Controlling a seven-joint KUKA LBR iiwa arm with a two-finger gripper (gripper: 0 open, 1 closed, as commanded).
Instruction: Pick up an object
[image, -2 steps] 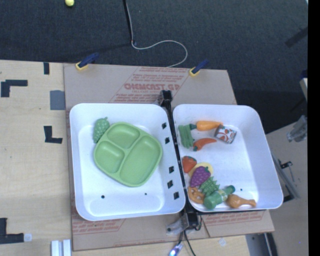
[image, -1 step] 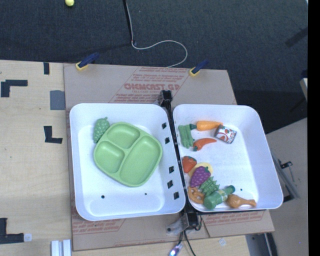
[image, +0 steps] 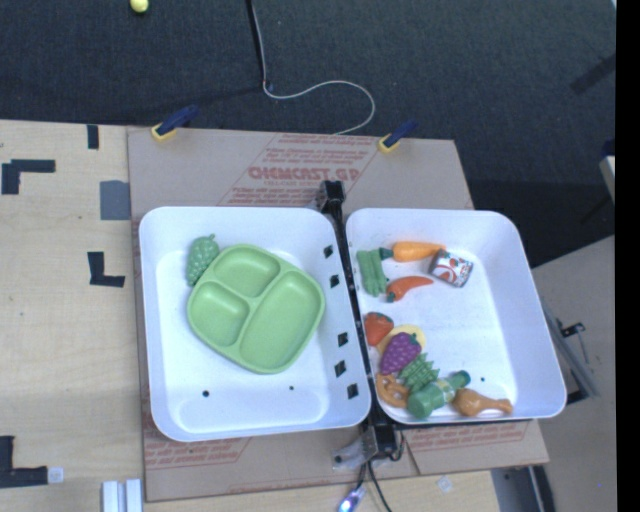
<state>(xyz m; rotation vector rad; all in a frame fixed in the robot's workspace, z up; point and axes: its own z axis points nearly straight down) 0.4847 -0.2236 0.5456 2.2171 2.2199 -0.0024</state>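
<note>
The right bin (image: 500, 300) holds several toy foods along its left and front sides. An orange carrot (image: 415, 250) and a small red-and-white can (image: 451, 268) lie near the back. Green beans (image: 370, 270) and an orange-red pepper (image: 408, 287) sit beside them. Lower down are a red tomato (image: 377, 327), purple grapes (image: 398, 352), a green leafy piece (image: 420, 371), a green bottle-shaped toy (image: 436, 396) and a tan drumstick (image: 480, 404). In the left bin (image: 165, 330) a green divided plate (image: 256, 308) lies with a green grape bunch (image: 202, 258) at its upper left.
Both bins rest on a cardboard sheet (image: 300, 170) held by yellow and blue clamps (image: 175, 122). A white cable (image: 300, 90) loops over the dark floor behind. Black clips (image: 330, 195) join the bins along the middle divider.
</note>
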